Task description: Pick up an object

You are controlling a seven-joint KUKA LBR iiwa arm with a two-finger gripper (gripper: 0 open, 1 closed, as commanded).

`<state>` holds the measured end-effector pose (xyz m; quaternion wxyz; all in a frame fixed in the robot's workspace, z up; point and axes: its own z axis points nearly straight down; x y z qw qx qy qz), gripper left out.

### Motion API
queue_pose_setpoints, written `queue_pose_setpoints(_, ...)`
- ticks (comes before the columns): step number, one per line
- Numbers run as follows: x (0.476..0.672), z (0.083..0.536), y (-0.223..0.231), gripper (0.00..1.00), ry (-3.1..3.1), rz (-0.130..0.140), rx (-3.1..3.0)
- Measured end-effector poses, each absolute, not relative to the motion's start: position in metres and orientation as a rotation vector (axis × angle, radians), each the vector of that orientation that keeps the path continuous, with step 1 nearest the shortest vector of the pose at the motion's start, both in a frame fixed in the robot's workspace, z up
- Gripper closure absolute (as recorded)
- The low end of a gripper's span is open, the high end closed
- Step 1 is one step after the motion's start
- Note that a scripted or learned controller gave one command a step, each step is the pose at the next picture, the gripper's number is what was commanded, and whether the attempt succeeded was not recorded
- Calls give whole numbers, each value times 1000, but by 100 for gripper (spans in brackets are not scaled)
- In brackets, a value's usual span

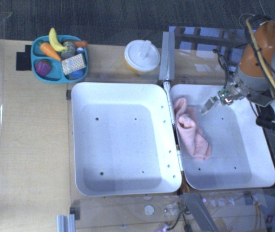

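Note:
A crumpled pink cloth lies in the right bin, against its left wall. My gripper hangs over the upper middle of that bin, up and to the right of the cloth, and does not touch it. The gripper looks open, with nothing between its fingers. The grey arm with its orange band comes in from the upper right.
The left bin sits beside the right one, with a metal divider rising behind the gap between them. A white lidded cup and a blue tray of toy food stand on the bench behind the left bin.

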<state>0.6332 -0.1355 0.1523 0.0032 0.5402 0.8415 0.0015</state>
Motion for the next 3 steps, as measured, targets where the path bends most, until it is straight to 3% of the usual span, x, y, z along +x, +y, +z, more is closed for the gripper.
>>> queue_pose_setpoints(1,515,99,-111,0,2739,2,1539)
queue_pose_setpoints(2,495,92,-114,0,2542,21,1812)
queue_pose_setpoints(3,497,104,-113,100,2539,25,1807)
